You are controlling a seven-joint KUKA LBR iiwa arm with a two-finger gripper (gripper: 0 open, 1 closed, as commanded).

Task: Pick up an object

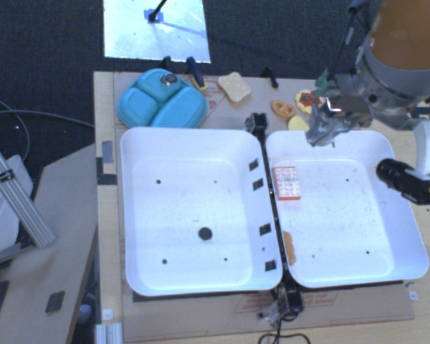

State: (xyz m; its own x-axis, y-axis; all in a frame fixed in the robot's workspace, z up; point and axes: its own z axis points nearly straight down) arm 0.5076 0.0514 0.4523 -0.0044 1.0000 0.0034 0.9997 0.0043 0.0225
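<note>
One small flat card, white with red print and a red band along its top, lies on the floor of the right bin, close to the divider wall that meets the left bin. My gripper hangs over the right bin's far rim, up and right of the card and apart from it. Whether my jaws are parted or closed, I cannot tell.

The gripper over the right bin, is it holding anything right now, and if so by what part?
Nothing shows between the fingers of the gripper; it hangs over the right bin's back edge, apart from the small card.
</note>
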